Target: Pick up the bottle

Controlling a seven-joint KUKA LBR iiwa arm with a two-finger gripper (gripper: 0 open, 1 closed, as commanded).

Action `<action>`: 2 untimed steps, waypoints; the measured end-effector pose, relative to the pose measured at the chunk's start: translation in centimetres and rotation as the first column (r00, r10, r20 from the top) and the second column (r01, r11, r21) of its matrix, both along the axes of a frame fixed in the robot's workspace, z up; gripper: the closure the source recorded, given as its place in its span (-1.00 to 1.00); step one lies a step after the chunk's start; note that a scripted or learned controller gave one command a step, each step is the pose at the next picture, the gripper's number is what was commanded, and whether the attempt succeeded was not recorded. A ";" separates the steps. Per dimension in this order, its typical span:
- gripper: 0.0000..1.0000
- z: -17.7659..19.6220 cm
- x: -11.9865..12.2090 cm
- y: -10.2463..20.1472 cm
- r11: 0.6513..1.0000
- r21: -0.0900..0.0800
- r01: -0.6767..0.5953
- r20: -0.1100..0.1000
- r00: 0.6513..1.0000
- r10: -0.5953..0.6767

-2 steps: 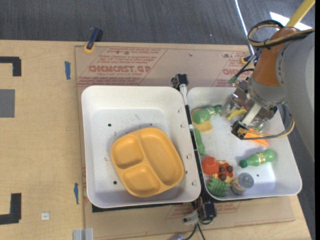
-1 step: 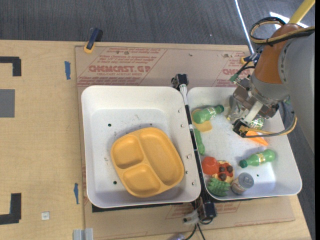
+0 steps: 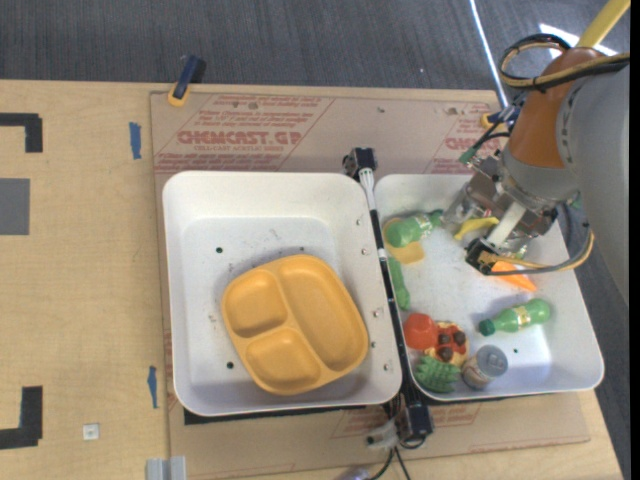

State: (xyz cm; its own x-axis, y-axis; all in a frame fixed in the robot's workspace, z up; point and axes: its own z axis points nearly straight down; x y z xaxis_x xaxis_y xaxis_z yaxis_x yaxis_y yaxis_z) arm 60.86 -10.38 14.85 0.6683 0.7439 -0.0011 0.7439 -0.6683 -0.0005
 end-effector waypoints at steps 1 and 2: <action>-1.00 -4.4 -1.5 1.2 0.988 0.002 0.152 -0.004 0.988 -0.152; 1.00 -3.4 -1.5 1.2 0.988 0.002 0.151 -0.004 0.988 -0.151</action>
